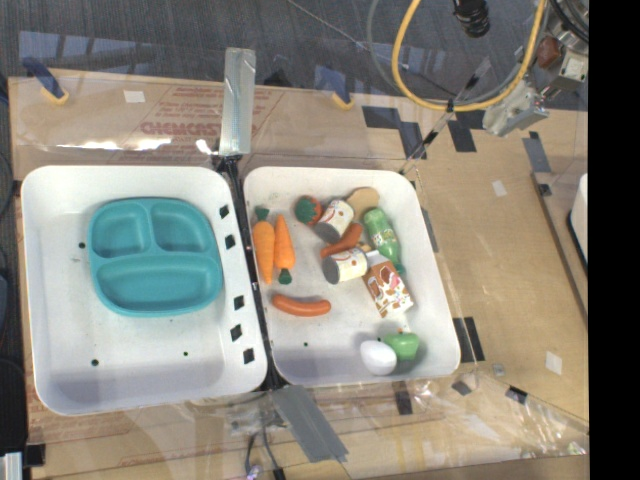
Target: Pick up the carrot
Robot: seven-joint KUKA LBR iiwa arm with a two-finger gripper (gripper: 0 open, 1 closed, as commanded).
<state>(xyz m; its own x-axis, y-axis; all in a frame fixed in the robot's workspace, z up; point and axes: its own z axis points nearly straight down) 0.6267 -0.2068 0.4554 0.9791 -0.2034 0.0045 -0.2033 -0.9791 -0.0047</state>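
Carrot (263,251) lies at the left side of the right-hand white bin (430,268), close against the divider wall, its length running near to far. A second, slimmer carrot (284,244) lies just beside it on the right, nearly parallel. Nearer the camera from both, a red sausage (301,306) rests crosswise on the bin floor. Further right is a loose cluster: a green bottle (381,233), a small printed carton (389,290), two little cans (338,215) and some other toy food too jumbled to name with confidence. At the near right corner sit a white egg (378,357) and a green piece (405,345), touching.

The left-hand bin (60,348) holds a teal divided plate (155,255).

At the far right corner, above the bench, the gripper (517,114) hangs among yellow cable (405,53); whether its fingers are spread or closed I cannot tell, and nothing is seen in them.
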